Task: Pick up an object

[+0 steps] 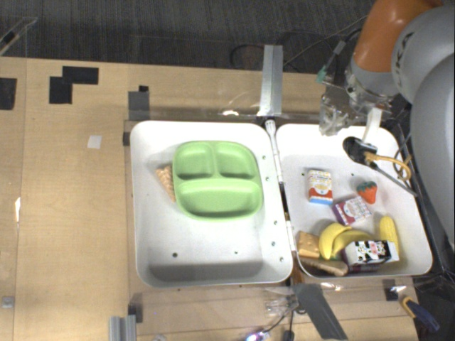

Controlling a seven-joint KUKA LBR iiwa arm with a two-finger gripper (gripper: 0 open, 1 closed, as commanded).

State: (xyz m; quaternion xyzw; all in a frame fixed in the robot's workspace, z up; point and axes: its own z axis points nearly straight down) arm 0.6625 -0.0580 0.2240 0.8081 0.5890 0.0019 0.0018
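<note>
My gripper [335,121] hangs over the back left corner of the right bin [416,208], above the bin floor and apart from the objects. Nearest to it is a small red and white carton [320,187]. To the carton's right lies a toy strawberry [366,191], with a purple and white packet [352,209] below it. At the bin's front a banana [337,237] rests against a slice of toast [308,244], a yellow corn cob [387,227] and a black and white carton [370,253].
The left bin [206,258] holds a green divided plate [215,179], with a tan waffle-like piece [165,182] at the plate's left edge. A metal post [272,80] rises behind the divide between the bins. My arm fills the upper right.
</note>
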